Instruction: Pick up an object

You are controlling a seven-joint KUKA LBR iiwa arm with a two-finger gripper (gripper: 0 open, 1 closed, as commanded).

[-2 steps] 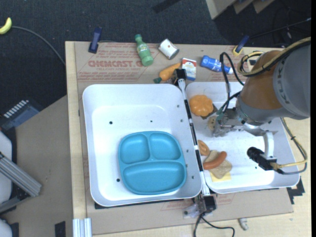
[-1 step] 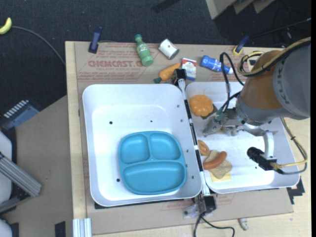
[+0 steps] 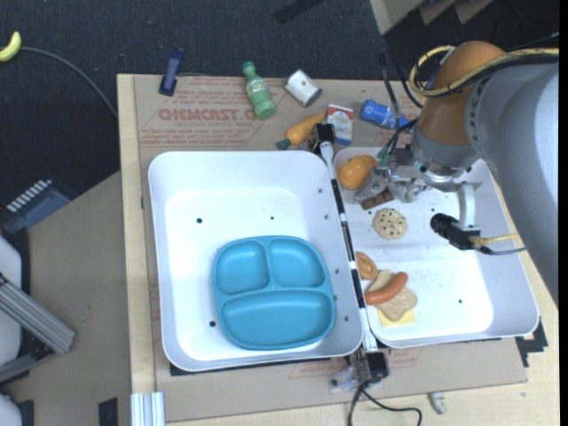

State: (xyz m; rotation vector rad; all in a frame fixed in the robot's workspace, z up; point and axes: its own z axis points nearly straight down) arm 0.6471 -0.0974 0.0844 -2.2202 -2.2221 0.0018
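A brown counter is seen from above, and two shallow white bins are carried on it side by side. The grey arm, banded in orange above the wrist, is reached in from the right over the far part of the right bin. The left bin is occupied by a blue divided plate, which is laid flat toward its near side.

The gripper is held low over the far left part of the right bin, between an orange toy fruit and a round cookie. Whether it is wide or narrow cannot be told, and nothing is seen to be held in it. The fruit is set just beside the wall shared by the bins; the cookie is laid just nearer than the gripper.

Toward the near left corner of the same bin, a toy sausage is rested against a pale slice of bread, with a small orange-and-white piece close by at the wall.

Behind the bins, on the counter, a green bottle, a white can tipped on its side, a toy carrot, a small carton, a crumpled blue item and a dark blue stick-like item are scattered.
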